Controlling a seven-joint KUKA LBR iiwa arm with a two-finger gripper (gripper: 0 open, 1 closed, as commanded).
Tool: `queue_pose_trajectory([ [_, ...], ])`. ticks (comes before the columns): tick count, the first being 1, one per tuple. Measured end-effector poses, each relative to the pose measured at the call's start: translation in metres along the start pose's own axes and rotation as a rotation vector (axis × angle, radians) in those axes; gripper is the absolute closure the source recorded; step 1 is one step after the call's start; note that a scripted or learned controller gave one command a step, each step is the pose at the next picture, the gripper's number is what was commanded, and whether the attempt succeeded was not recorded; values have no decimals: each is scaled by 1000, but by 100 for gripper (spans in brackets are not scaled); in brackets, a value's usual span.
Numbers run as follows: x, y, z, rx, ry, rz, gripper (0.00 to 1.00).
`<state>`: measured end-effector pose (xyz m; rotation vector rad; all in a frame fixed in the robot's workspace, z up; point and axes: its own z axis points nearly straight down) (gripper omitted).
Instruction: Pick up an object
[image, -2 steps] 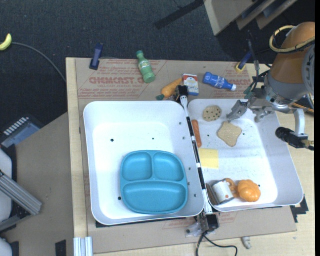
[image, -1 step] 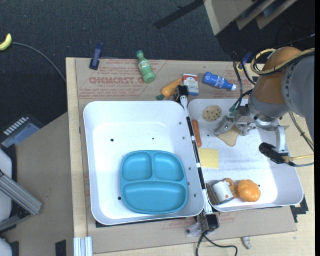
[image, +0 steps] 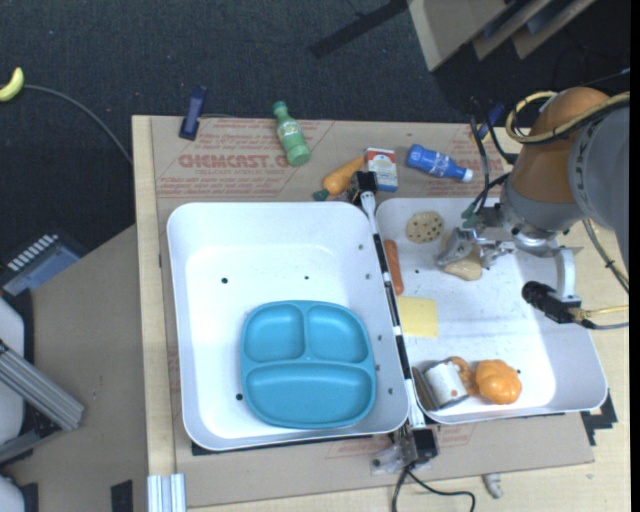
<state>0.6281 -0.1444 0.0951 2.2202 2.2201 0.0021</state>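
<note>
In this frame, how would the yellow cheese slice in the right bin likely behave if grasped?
The yellow cheese slice lies flat and thin on the right bin floor, so fingers probably struggle to get under its edges. It looks light and would likely slide if pushed.

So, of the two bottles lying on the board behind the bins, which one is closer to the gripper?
The blue bottle, lying behind the right bin, is closer to the gripper. The green bottle lies further left, behind the left bin.

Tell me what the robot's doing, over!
Gripper low in right bin, right over a tan lump. No hold confirmed. Cookie sits close by, cheese slice and hot dog farther off.
</note>
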Motion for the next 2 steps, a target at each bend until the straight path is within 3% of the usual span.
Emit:
queue_pose_trajectory([
  [1,66,13,-92,-3,1,-3,100],
  [2,113,-28,-107,4,1,-1,100],
])
